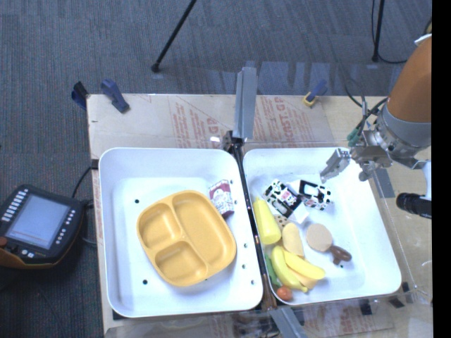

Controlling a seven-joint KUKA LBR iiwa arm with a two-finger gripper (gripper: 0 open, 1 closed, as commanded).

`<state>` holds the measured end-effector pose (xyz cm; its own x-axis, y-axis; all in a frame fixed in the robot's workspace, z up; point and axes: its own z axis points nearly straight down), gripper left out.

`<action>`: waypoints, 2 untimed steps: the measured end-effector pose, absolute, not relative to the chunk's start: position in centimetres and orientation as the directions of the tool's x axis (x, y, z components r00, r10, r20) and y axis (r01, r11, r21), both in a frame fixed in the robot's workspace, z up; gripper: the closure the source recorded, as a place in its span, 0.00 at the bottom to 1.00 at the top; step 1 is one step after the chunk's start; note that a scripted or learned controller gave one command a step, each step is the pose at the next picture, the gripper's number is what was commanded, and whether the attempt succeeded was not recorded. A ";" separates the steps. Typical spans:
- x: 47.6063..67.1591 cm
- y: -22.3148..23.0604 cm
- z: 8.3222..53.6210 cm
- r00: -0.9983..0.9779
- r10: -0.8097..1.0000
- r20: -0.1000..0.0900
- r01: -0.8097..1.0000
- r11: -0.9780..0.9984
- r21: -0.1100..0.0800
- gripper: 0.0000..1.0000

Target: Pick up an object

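My gripper [345, 173] hangs open over the back right part of the right bin [377, 259], with nothing between its fingers. Just to its left lie two black-and-white patterned toys [282, 196] [315, 192]. Further forward in that bin are a yellow cylinder [266, 220], a tan disc [318, 236], a small brown piece [340, 253], a pale yellow piece [292, 239] and a bunch of yellow bananas [299, 266]. A small red item [283, 293] sits at the front edge.
The left bin [120, 189] holds a yellow divided plate [184, 238] and a small carton [222, 197] near the divider. A grey post [245, 104] stands behind the bins. A teach pendant [35, 224] lies off the bench at the left.
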<state>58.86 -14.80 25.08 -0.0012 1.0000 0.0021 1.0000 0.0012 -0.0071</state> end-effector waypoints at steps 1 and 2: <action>56.7 -17.3 22.8 0.198 0.980 0.001 0.980 -0.198 -0.010 0.00; 63.0 -13.0 14.1 0.357 0.934 -0.001 0.934 -0.357 -0.013 0.00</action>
<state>63.03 -13.00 14.11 0.3566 0.9343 -0.0013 0.9342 -0.3566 -0.0131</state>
